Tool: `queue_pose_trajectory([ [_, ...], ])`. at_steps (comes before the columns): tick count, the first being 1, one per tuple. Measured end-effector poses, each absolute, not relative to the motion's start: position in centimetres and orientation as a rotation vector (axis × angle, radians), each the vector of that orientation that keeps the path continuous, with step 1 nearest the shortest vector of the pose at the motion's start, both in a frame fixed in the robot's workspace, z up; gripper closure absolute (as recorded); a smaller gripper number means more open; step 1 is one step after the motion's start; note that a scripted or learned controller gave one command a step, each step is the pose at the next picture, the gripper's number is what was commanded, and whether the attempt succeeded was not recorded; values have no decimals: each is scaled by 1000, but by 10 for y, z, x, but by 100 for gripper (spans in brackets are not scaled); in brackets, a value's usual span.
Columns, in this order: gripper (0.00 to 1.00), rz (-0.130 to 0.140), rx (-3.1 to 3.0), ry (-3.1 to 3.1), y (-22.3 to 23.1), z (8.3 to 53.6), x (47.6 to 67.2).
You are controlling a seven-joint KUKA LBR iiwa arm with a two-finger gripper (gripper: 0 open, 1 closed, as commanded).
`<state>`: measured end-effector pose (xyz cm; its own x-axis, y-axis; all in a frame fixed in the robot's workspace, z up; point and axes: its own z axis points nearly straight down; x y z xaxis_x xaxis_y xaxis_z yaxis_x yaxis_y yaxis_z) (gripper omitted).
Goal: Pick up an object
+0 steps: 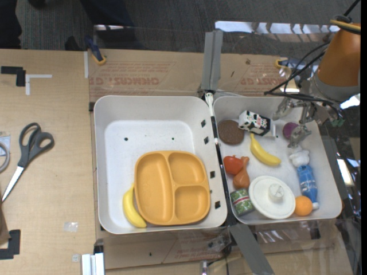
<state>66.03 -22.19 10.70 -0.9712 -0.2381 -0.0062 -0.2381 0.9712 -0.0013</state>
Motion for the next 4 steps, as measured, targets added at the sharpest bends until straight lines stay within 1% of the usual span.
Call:
queue_pose_trajectory([
  [1,0,-1,-300,3122,-221,93,601],
  [2,0,-2,20,3134,-179,94,649],
  [3,0,0,354,3116,-93,94,617],
  [4,0,1,105,3116,-146,124,599],
])
